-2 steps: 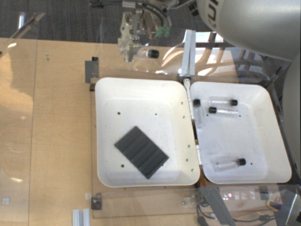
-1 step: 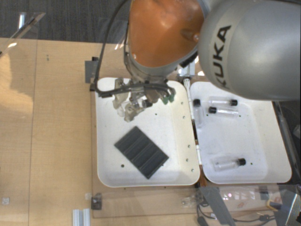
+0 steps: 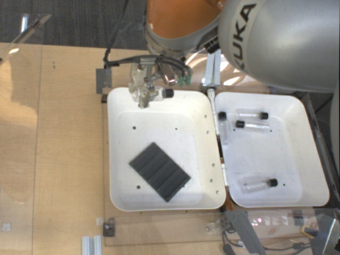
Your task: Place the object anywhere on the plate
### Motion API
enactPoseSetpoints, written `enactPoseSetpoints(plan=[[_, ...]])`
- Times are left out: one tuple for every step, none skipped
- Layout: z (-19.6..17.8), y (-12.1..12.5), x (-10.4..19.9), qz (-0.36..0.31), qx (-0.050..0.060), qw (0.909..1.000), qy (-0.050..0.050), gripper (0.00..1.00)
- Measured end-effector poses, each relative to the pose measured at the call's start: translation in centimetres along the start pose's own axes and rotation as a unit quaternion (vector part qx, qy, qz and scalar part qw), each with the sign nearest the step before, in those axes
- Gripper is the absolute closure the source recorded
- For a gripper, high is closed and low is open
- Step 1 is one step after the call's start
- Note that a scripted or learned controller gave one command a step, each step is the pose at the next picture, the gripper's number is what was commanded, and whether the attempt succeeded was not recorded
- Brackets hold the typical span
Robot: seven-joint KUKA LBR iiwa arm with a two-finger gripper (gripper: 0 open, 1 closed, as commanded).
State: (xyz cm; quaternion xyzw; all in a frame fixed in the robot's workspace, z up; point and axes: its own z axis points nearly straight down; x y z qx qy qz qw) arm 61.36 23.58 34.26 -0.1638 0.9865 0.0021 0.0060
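A dark grey ribbed plate point(image 3: 159, 171) lies flat and turned diagonally in the front half of the left bin point(image 3: 122, 142). Several clear tubes with black caps lie in the right bin point(image 3: 297, 142): one point(image 3: 251, 114) and another point(image 3: 254, 125) near the back, one point(image 3: 259, 184) near the front, and one point(image 3: 223, 127) along the left wall. My gripper point(image 3: 144, 95) hangs over the back left corner of the left bin, well away from the plate. Whether anything is in it cannot be made out.
The arm's orange band point(image 3: 180, 9) and grey body point(image 3: 281, 31) cover the back of both bins. A raised divider point(image 3: 217, 142) separates the bins. Bare wooden bench point(image 3: 53, 142) stretches to the left.
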Motion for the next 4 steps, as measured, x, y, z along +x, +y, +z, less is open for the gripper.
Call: enactPoseSetpoints(plan=[[-2.0,-1.8,-5.3,-0.129,0.0,0.9916,-0.001,1.0],[-9.5,-1.8,-5.4,-0.317,-0.001,0.9485,-0.001,1.0],[4.2,-2.1,-1.7,-0.424,-0.002,0.9058,0.002,1.0],[8.7,-2.5,-4.9,-0.335,-0.001,0.9422,0.001,1.0]])
